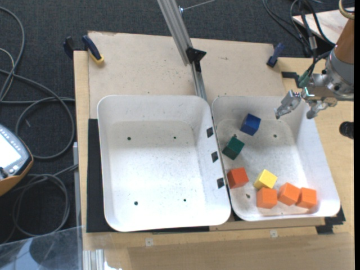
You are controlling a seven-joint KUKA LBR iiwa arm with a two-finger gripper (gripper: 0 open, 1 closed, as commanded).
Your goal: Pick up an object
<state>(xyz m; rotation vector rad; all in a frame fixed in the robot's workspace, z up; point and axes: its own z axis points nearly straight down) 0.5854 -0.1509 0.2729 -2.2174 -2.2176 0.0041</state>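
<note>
Approach is the step we judge underway: the two-finger gripper (296,109) hangs with its fingers spread, apparently holding nothing, above the right white bin (315,151). Nearest, the small blue cube (250,124) lies down-left; next we must descend over it.

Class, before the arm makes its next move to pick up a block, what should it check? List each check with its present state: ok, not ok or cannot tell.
1. Gripper free of any load: ok, fingers spread with nothing between them.
2. Target within the right white bin: ok, the small blue cube lies nearest.
3. Blue cube stands apart from the dark green cube: ok.
4. Gripper directly above the blue cube: not ok, it hangs to the cube's right.
5. Three orange cubes crowded together at the bin's near edge: not ok as targets.
</note>
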